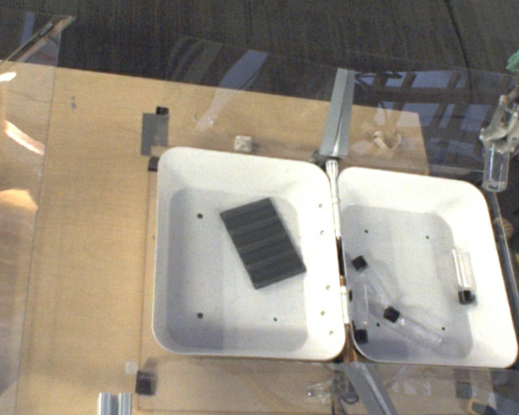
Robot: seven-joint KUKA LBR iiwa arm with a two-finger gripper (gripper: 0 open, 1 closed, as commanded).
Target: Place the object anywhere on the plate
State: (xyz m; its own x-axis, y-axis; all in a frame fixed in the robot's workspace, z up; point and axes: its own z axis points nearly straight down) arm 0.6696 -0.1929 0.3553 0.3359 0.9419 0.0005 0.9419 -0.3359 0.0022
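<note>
From the overhead camera, I am hovering my gripper (497, 166) above the right bin's (498, 214) far corner, clenched on a clear tube (496, 168), carrying it toward the dark ridged plate (262, 242) lying in the left bin (162, 266).

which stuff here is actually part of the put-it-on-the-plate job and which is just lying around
Belongs to the job:
- dark grey ribbed plate, lying tilted in the left bin
- clear tubes with black caps, in the right bin
- gripper, up beyond the right bin's far right corner

Just lying about:
- small pale block on the bench behind the left bin
- black bracket at that bin's far left corner
</note>
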